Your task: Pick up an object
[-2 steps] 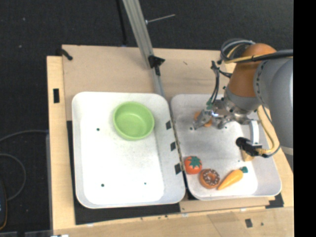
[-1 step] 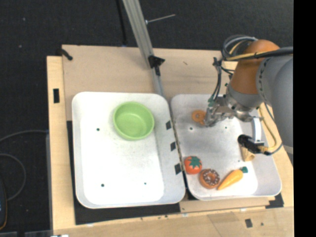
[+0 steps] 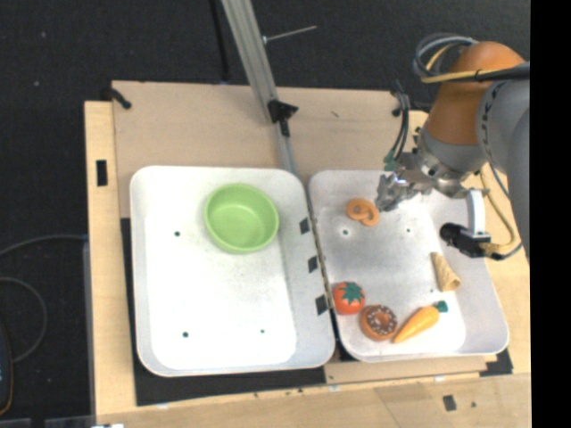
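Where the gripper (image 3: pixel 389 194) hangs low in the right bin (image 3: pixel 393 248), a small orange ring-shaped toy (image 3: pixel 361 210) lies just beside it. I cannot tell its grip state.

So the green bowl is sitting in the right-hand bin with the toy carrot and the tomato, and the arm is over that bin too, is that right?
Not quite. The green bowl sits in the left bin, alone. The camera view shows the toy carrot and tomato in the right bin, and the gripper is indeed over that bin, beside a small orange ring-shaped piece.
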`<state>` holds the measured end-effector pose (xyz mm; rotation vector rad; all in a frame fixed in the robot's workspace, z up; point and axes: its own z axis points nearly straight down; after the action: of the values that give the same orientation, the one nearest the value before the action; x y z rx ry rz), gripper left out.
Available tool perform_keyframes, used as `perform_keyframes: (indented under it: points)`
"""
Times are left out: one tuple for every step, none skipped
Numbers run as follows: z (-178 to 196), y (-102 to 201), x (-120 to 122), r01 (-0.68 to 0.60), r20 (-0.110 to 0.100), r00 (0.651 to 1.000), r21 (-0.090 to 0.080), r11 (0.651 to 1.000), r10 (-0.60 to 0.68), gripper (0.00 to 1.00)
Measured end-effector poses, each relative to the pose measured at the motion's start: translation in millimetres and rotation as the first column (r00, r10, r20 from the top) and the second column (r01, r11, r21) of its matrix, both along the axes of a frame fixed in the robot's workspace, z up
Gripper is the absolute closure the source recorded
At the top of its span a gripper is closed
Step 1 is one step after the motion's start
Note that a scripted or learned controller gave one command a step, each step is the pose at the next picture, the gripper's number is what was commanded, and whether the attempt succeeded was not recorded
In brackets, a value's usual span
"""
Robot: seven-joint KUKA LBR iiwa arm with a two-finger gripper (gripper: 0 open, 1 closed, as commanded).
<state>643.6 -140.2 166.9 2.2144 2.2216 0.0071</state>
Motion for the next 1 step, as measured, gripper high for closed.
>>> perform_keyframes:
  points:
    - [52.0,-10.5,0.4,0.002,0.001,1.000,-0.002,1.000,-0.002,1.00]
